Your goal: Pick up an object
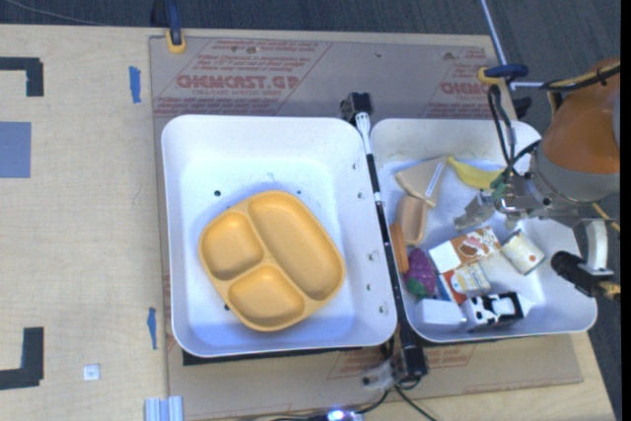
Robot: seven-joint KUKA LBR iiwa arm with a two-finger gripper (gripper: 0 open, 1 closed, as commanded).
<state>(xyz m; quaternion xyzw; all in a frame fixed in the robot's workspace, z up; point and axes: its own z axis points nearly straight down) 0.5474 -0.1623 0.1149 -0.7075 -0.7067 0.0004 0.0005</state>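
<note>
The right bin (562, 315) holds several small items. Among them are a yellow banana (473, 174), a beige wedge (422, 180), a tan bread piece (412, 218), purple grapes (422, 271), a white and orange carton (470, 253), a small white cup (522, 254) and a black and white piece (491, 308). My gripper (501, 204) hangs low over the middle of this bin, just below the banana and above the carton. Nothing shows as held in it. The arm's orange band (584, 128) covers the bin's right rim.
The left bin (197, 153) carries a yellow three-part plate (271, 258). A black clip (355, 105) sits at the top of the ridge between the bins. Both bins rest on a brown board (296, 74) on a light wooden bench.
</note>
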